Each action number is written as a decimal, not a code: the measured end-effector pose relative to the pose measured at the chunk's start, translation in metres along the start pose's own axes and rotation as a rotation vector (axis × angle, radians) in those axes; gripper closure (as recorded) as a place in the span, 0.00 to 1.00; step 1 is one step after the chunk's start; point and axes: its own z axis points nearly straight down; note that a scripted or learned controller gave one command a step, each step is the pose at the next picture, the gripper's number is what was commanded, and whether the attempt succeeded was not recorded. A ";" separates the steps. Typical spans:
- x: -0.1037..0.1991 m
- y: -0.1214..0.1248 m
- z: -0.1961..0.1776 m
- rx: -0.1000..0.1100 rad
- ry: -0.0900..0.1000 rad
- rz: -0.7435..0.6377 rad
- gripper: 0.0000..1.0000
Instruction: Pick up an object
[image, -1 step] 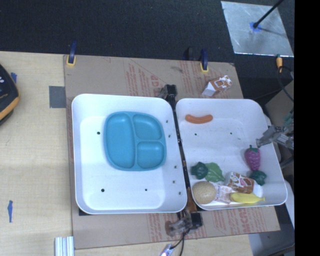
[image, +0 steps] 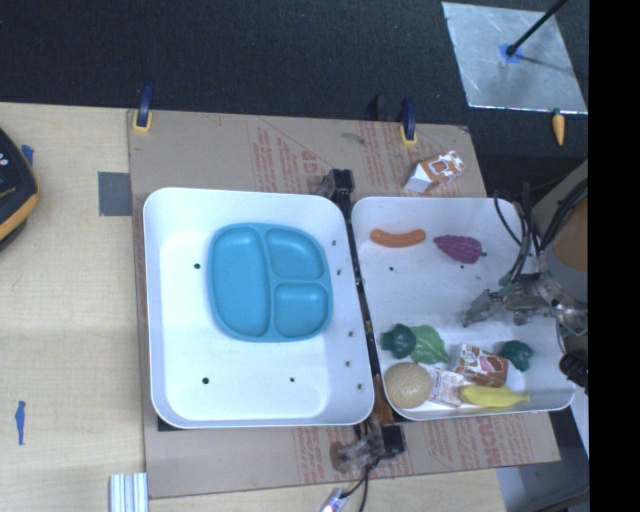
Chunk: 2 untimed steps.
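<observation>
Along the near edge of the right bin (image: 556, 404) I see a round bun (image: 407, 385), a small printed carton (image: 482, 365) and a banana (image: 494, 398) crowded together, the banana's long axis running along that edge. Just behind them sit a green leafy toy (image: 417, 343) and a dark green piece (image: 517, 351). My pincer (image: 487, 303) hovers over bare bin floor by the right wall, its fingers spread and holding nothing. I judge the carton the nearest candidate, lying just nearward of the pincer. Farther back rest a purple grape bunch (image: 458, 247) and a sausage (image: 398, 237). Left bin (image: 175, 390) holds a blue divided plate (image: 269, 280). Red print on the counter's cardboard and the carton's label are too small to read.
</observation>
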 end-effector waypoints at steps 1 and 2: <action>0.032 0.104 -0.067 -0.001 0.003 0.000 0.00; 0.000 0.104 0.019 0.005 0.002 0.001 0.00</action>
